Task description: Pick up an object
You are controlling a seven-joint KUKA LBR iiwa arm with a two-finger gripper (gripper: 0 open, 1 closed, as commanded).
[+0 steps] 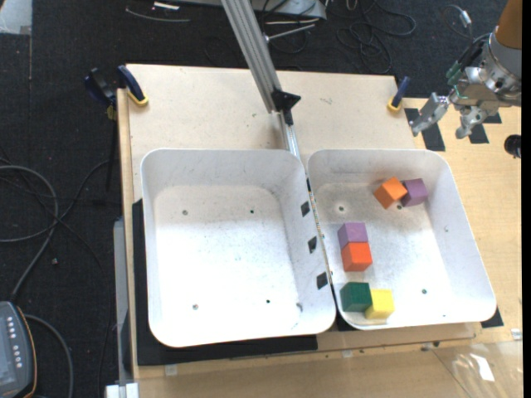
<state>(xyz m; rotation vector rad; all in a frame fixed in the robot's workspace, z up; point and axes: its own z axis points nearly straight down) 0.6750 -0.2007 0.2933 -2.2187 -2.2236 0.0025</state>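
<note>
Blocks, six of them, lie in the right bin [465, 247]: an orange block [389, 192] touching a purple block [414, 191] near the far wall, a second purple block [353, 235] set against a second orange block [357, 256] near the middle, and a green block [356, 296] touching a yellow block [381, 303] near the front rim. The left bin [166, 222] sits just beside it, the two rims meeting along the middle. The gripper [452, 116] hangs over the bare bench [348, 114] beyond the right bin's far right corner, well apart from every block. Its two fingers are spread apart with nothing between them. A slanted metal rail [253, 44] runs down from the top toward the seam between the bins.
</note>
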